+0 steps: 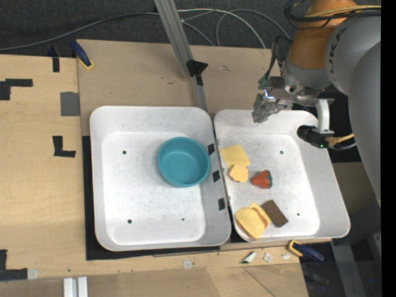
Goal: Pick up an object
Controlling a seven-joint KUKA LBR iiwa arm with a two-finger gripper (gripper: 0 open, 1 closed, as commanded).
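My gripper (262, 112) hangs over the far edge of the right bin (322, 184), above and apart from the objects. A yellow flat piece (234, 155) and a small yellow round piece (239, 174) lie near the bin's left wall. A red strawberry (262, 179) sits just right of them. Toward the near edge rest a yellow wedge (250, 221) and a brown block (275, 213), touching each other. A blue bowl (182, 161) stands in the left bin (117, 184).
A slanted metal pole (179, 42) rises behind the bins. Cables (124, 18) run along the dark floor at the back. A black connector (309, 133) juts over the right bin's far right rim. Small clips (260, 256) lie on the bench in front.
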